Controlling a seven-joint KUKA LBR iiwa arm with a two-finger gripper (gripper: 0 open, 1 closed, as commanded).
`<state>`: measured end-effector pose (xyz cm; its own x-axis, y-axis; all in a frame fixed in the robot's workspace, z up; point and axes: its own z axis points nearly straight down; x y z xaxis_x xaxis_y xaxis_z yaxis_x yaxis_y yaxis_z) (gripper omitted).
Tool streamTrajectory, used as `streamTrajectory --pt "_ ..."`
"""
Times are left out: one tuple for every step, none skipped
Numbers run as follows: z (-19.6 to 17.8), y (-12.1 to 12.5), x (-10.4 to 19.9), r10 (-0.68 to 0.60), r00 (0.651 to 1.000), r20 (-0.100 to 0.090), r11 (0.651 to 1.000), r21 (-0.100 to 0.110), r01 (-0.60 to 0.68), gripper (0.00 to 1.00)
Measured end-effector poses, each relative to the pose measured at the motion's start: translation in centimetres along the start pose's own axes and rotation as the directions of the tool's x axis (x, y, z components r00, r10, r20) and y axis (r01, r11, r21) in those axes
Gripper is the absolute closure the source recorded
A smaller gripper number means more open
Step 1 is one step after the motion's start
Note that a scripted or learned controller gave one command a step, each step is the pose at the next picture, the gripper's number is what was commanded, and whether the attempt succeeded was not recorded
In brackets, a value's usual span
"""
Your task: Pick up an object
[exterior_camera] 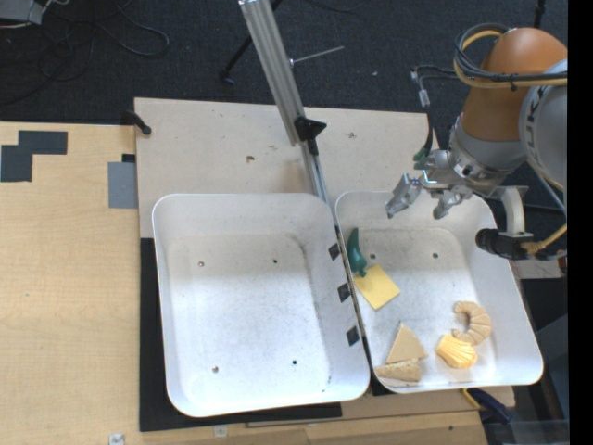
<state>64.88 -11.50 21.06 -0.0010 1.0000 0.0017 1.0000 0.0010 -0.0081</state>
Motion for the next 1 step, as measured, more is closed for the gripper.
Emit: streamTrajectory --pt "-0.33 0.10 0.00 -0.002 1.000 0.001 1.000 -0.005 0.002 0.00"
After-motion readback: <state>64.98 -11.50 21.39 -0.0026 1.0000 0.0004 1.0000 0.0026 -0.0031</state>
